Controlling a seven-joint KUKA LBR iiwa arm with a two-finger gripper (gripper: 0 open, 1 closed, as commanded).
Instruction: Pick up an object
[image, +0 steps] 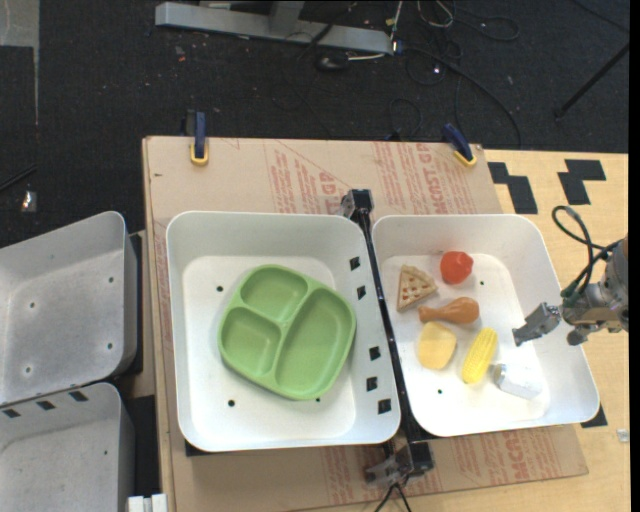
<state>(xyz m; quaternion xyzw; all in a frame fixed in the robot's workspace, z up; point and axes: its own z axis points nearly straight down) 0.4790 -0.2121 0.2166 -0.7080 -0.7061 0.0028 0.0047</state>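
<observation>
corn cob (480, 356): long axis runs near-to-far, tilted right. gripper (545, 322): just beside; finger spread unclear.

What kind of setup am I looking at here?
Likely a robotics lab pick-test bench: two white bins clamped on a board, toy food such as corn, a green divided plate, and loose cables on the floor.

Arm (605, 300) cut off by right edge. Gripper (540, 325) small, blurred; finger state unclear. White item (518, 380) near right bin's (575, 400) front-right corner unidentifiable.
</observation>
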